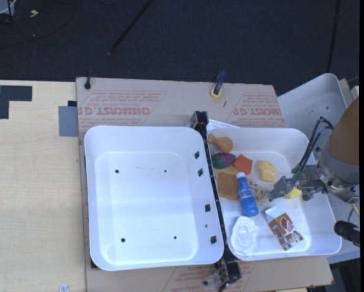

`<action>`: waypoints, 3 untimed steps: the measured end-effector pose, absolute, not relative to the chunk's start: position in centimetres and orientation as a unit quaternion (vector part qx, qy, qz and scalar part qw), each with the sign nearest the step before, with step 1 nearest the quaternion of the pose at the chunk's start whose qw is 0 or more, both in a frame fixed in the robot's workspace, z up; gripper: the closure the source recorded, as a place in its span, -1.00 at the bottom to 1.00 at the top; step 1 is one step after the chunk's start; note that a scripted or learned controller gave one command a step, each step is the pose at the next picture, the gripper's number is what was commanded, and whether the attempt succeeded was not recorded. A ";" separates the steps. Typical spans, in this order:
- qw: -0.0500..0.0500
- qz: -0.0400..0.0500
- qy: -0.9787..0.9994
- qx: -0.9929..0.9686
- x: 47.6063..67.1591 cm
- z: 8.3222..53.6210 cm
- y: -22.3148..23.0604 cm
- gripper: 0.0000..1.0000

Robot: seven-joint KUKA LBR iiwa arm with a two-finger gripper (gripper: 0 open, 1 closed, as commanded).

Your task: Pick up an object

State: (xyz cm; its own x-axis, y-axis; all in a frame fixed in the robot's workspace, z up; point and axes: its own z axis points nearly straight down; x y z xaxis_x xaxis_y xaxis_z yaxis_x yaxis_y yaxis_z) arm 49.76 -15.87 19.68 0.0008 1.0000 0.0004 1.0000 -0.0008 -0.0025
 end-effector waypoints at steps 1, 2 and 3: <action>0.006 0.000 -0.711 -0.703 47.5 18.5 -2.0 -1.00; 0.001 0.000 -0.709 -0.705 52.0 18.6 5.3 -1.00; -0.003 -0.002 -0.708 -0.706 63.1 22.4 3.0 -1.00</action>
